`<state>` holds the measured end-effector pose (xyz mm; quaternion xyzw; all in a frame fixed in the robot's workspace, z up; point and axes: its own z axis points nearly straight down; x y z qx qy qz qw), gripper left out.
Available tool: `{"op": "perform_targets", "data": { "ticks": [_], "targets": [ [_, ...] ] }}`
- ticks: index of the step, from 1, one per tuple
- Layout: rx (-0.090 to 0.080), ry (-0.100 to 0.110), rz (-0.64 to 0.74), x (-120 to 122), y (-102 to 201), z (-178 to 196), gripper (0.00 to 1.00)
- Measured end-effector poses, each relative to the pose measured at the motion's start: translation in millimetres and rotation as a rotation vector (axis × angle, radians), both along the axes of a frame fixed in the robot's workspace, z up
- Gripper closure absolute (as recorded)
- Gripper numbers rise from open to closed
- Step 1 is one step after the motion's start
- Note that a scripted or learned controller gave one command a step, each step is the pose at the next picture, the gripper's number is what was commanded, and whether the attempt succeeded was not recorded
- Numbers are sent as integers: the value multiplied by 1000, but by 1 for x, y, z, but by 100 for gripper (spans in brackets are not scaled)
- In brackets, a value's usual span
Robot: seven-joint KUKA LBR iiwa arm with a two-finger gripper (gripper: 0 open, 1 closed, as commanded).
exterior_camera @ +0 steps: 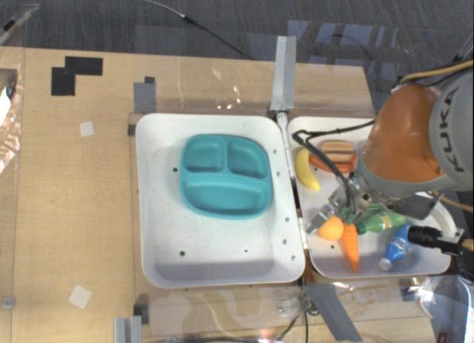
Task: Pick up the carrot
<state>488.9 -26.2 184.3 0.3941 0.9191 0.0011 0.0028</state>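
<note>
Carrot point(350, 245) sitting in the right bin point(326, 264), my gripper point(332, 210) right above it.

The carrot's a small orange cone with its point toward the front edge of the bin and a green leafy top point(379, 221) sticking out to the right. A little round orange fruit point(331, 228) is touching its thick end on the left, and a blue bottle point(396, 250) lies just to its right. Further back there's a banana point(306, 170) along the bin's left wall and what looks like a hot dog point(337, 152). The left bin point(159, 208) has a teal divided plate point(225, 174) in it. Both bins sit on a light wooden bench point(67, 208) with dark carpet behind. My arm point(407, 141) comes in from the right, orange band bulging over the bin, wrist angled down toward the fruit and carrot. Honestly can't tell whether my gripper is open or closed from here, too much clutter around it.
</note>
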Motion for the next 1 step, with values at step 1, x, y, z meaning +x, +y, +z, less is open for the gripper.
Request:
{"op": "perform_targets", "data": {
  "ticks": [1],
  "targets": [
    [-4,-9,16,2,-75,-93,0]
  ]
}}
